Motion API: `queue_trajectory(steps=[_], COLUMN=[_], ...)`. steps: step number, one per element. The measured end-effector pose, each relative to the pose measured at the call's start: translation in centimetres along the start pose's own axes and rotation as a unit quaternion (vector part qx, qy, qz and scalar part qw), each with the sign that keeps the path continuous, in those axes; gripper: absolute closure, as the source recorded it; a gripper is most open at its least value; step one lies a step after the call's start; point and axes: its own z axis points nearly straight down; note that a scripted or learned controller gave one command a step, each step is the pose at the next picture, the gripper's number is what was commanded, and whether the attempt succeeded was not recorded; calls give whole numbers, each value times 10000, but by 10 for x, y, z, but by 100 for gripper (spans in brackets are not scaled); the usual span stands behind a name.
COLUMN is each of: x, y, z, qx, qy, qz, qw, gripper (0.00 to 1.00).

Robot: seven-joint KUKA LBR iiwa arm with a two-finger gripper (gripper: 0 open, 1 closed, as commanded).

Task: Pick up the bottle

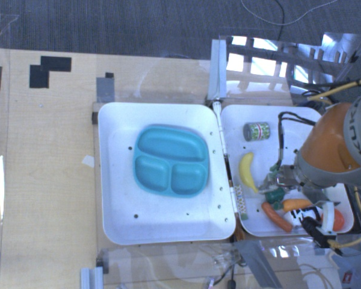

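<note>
Tray (170, 160) fills left bin (117, 221); banana (247, 171), can (256, 131) in right bin (231, 122).

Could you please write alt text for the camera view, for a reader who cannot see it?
The grey-and-orange arm reaches down into the right bin, beside a banana, a can and a carrot. The left bin holds a blue divided tray.

You see a blue tray (170, 159) in a white bin (117, 221), a yellow banana (247, 171), an orange carrot (277, 217), a green can (256, 131).
</note>
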Motion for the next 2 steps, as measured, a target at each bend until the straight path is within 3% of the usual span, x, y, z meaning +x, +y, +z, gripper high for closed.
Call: queue_trajectory(steps=[1, 2], x=[60, 27], y=[16, -10], z=[-91, -7], qx=[118, 129], qy=[0, -9], qz=[559, 1110], qw=[9984, 9937], gripper=[100, 100])
